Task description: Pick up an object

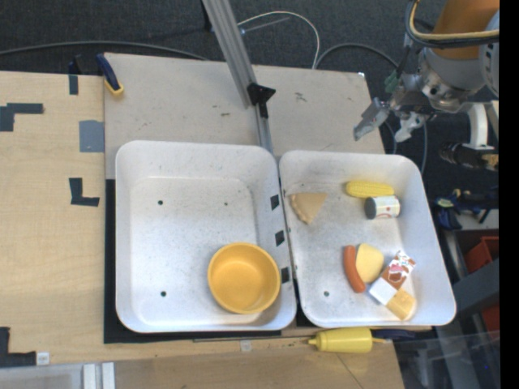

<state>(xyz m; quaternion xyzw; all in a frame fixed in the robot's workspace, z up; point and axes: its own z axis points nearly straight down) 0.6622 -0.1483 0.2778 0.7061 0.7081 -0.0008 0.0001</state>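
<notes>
Nearest us a yellow bottle (345, 340) lies on the bench just outside the right bin (324, 173). In that bin we see a cluster of small food items (379, 275) at the near right, then a can (382, 207), a corn cob (369, 189) and a wedge (307, 206). A yellow bowl (243, 277) sits in the left bin (162, 168). Beyond the right bin's far corner, our gripper (388, 122) hangs with fingers spread, pinching nothing.
</notes>
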